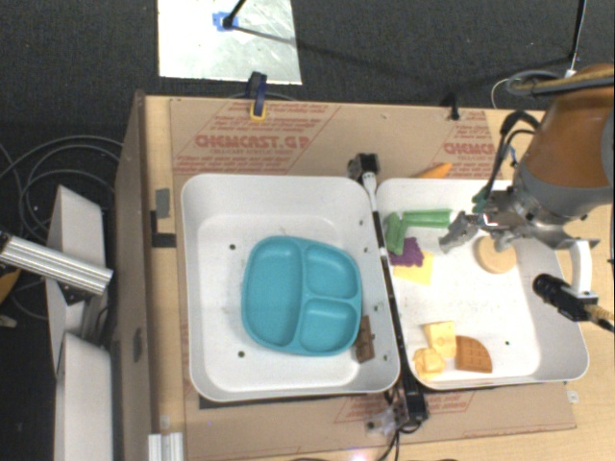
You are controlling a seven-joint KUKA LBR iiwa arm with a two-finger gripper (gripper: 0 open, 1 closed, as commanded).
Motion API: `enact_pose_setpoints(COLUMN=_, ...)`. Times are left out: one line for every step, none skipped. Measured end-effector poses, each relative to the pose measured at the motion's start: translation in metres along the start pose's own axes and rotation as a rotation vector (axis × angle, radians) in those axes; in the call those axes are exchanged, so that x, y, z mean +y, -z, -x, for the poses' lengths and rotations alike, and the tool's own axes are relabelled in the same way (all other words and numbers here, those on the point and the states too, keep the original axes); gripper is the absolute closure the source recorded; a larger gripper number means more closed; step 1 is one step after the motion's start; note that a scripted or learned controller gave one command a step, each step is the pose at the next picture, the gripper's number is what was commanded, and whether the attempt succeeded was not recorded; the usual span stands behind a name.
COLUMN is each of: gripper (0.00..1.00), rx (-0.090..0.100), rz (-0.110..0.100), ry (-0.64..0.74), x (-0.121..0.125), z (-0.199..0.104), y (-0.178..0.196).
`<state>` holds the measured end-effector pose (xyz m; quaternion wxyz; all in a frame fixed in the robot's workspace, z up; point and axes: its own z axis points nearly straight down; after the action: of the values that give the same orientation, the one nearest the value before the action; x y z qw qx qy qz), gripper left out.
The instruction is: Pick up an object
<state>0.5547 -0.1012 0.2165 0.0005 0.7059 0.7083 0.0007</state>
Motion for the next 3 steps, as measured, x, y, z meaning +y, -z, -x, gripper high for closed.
enact_pose_setpoints(gripper=0.00, rx=0.001, rz=-0.008, ry=0.003, x=0.025, z=-0.007, y=-0.100)
enact_pose_setpoints(gripper=0.00, rx=0.001, rz=-0.004, ry=-0.001, x=0.019, z=-0.017, y=-0.134)
enact_pose_setpoints(gripper=0.00, rx=-0.001, rz=0.002, ry=-0.002, x=0.038, z=-0.005, y=-0.131)
